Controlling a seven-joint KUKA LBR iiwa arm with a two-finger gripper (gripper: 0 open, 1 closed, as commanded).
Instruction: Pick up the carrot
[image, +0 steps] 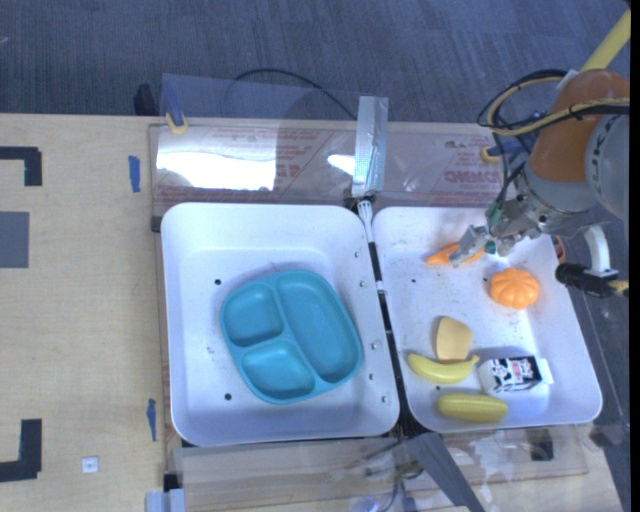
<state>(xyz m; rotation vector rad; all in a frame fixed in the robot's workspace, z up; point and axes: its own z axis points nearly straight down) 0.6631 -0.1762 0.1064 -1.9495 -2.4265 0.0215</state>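
Camera view looked down on the bench, and nearest, along the front edge of the right white bin, lay a yellow oblong plastic fruit, with a small white carton printed with black cow patches just beside it toward the front right corner. Behind those sat a curved yellow toy banana, touching a pale yellow wedge-shaped piece. Further back, near the right wall, rested a small orange toy pumpkin.

Toward the far half of that bin lay the small orange toy carrot, tapered, pointing left, its thick end turned to the right. The two-finger metal gripper was low over that thick end, its fingers straddling or touching the carrot's end; whether they were closed on it could not be told, since the tips and the carrot's end blurred together.

The grey arm with its orange band came in from the far right corner, the wrist tilted down and leftward, cables looping behind it.

In the left white bin, a blue three-compartment plastic tray sat near the middle, turned at an angle.
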